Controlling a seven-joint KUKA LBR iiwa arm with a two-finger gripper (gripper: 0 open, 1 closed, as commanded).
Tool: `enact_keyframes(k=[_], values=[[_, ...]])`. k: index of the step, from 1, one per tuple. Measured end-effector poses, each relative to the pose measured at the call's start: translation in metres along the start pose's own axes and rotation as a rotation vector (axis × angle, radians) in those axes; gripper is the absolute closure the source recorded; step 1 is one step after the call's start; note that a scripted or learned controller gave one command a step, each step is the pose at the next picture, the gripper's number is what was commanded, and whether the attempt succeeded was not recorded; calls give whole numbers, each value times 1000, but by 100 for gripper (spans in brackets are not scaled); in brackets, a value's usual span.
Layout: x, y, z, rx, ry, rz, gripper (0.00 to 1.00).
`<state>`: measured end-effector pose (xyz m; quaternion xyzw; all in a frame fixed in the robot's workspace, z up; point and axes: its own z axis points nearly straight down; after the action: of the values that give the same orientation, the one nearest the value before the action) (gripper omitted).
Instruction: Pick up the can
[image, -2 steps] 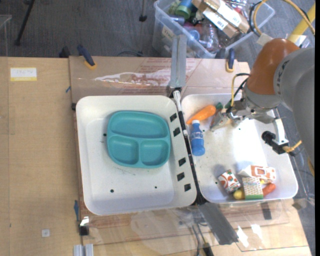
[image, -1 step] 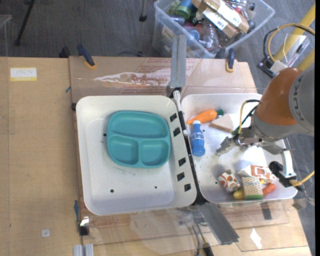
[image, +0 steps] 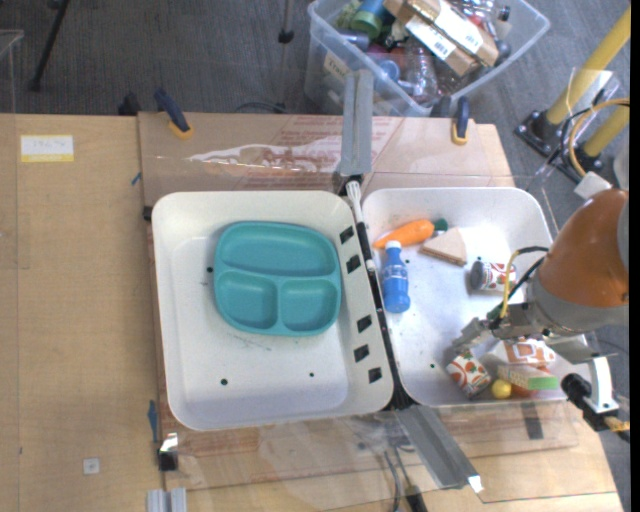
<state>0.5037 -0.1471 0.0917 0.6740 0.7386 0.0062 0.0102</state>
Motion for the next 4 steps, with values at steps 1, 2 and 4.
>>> enact_keyframes(k=[1, 2, 4], values=[[-50, 110, 3, 10, 0, 147, 0], [-45, -17, -2, -8, 5, -53, 0], [69, -7, -130, 21, 8, -90, 100]])
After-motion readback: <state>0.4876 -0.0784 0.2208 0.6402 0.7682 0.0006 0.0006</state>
